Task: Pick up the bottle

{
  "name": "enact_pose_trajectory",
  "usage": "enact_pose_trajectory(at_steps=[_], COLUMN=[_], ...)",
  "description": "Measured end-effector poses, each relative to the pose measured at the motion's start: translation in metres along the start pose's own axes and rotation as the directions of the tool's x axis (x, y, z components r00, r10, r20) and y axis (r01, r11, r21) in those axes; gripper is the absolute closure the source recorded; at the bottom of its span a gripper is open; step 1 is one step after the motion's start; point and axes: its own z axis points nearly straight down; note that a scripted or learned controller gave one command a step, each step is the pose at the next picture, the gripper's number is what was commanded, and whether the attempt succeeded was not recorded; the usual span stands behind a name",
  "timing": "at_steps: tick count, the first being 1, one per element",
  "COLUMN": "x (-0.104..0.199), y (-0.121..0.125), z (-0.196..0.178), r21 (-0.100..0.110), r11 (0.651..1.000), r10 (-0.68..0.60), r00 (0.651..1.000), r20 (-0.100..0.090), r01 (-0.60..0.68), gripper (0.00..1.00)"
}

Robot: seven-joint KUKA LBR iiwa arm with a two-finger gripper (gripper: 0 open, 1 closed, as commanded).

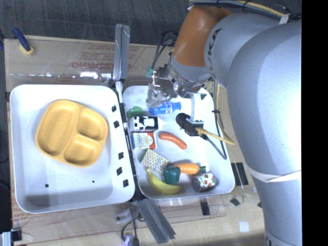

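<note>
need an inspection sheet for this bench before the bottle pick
surface: two white bins, left bin, right bin, on a wooden bench
job's things: blue bottle lying at the right bin's far end
clutter: yellow divided tray in left bin; sausage, banana, carrot, can in right bin
grippers: tool directly over the bottle, grip unclear
cables: black leads near the wrist
surroundings: blue clamp at the far left corner

Bins (pixel 20 152) white. Divided tray (pixel 72 132) mustard yellow. Bottle (pixel 165 108) clear blue. Sausage (pixel 172 140) orange-red. Banana (pixel 163 185) yellow. Pepper (pixel 171 175) dark green. Carrot (pixel 188 168) orange. Carton (pixel 145 122) black-and-white patched. Arm (pixel 266 86) grey, orange band.
</note>
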Motion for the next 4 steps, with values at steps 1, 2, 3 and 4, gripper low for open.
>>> enact_pose_trajectory(at_steps=[1,2,3,4], x=[0.000,-0.078,-0.047,-0.069], y=[0.000,0.021,-0.023,0.025], z=[0.000,0.063,0.029,0.129], r21=[0.001,0.004,0.003,0.000], r11=[1.000,0.983,0.983,0.982], r10=[0.001,0.185,0.184,0.189], r00=[1.000,0.983,0.983,0.982], r20=[0.000,-0.001,0.000,-0.001], r01=[-0.001,-0.185,-0.184,-0.189], gripper=[0.00,0.00,0.00,0.00])
